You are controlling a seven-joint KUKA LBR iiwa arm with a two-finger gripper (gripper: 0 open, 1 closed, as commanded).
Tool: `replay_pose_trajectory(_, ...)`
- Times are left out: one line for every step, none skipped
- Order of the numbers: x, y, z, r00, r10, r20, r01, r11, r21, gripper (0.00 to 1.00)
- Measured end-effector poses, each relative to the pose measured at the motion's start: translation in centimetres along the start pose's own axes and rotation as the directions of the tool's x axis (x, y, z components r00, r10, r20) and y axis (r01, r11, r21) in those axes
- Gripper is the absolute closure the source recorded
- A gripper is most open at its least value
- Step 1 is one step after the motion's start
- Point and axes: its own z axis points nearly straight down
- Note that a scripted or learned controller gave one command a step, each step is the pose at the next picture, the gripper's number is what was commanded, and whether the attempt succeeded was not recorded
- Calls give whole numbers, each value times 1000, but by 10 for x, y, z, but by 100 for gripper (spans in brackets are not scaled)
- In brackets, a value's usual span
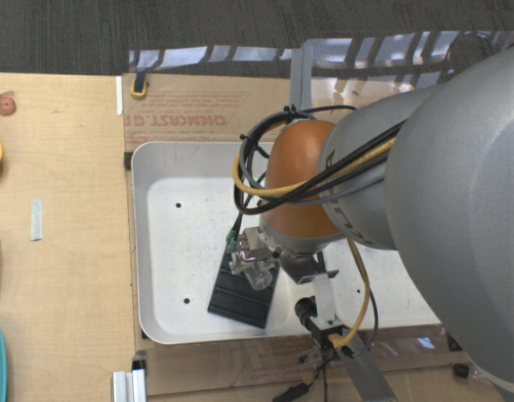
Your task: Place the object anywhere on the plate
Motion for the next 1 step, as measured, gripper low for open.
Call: replay_pose_trajectory(-85, -10, -73, 998, -63, 0, 63, 998, -4, 100)
